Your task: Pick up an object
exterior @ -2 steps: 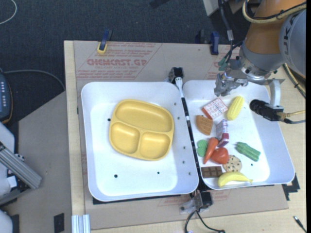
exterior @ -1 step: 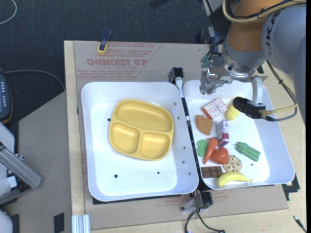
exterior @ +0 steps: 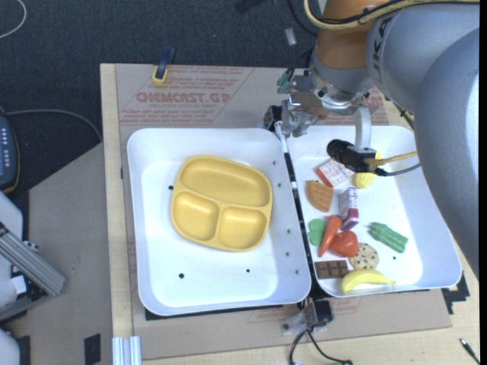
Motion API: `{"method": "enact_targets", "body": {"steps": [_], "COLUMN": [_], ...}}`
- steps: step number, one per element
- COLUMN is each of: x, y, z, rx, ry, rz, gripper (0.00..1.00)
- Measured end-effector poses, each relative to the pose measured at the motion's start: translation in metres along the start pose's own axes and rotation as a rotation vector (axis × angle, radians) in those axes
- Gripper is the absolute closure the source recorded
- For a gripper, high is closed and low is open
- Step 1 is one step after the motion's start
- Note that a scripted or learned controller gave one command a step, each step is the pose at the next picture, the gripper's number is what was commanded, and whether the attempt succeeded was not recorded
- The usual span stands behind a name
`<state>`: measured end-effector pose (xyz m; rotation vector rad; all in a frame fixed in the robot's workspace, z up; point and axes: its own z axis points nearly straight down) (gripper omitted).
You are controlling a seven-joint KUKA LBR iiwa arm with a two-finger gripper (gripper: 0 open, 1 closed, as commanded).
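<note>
The arm comes in from the right and its hand (exterior: 293,120) hangs over the back end of the ridge where the left bin (exterior: 144,204) and the right bin (exterior: 426,226) meet. From where I stand I cannot tell how wide it is set, and I see nothing held in it.

Everything worth picking sits in the right bin, crowded: a carrot (exterior: 330,233) lying against a tomato (exterior: 345,243), a chocolate bar (exterior: 331,268), a cookie (exterior: 364,257), a banana (exterior: 365,280) at the front, a green pickle (exterior: 389,236) a little apart, a slice of bread (exterior: 320,195) nearer the divider. The left bin carries a yellow divided plate (exterior: 221,202).

The risk, to my eye, is the starting spot. Coming straight down here would meet the bin rims rather than any toy. Among the packed pieces, a closing grip could nudge neighbours, pinch two at once, or slip off the rounded tomato. The pickle looks the safest target.
</note>
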<state>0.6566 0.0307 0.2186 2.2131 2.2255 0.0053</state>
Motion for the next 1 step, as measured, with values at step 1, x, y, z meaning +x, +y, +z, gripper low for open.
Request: {"method": "enact_targets", "body": {"steps": [1], "x": [0.0388], "y": [0.0095], "z": [-0.0016], "rx": [0.0], "ry": [-0.001], "rz": [0.003], "gripper": [1.0]}}
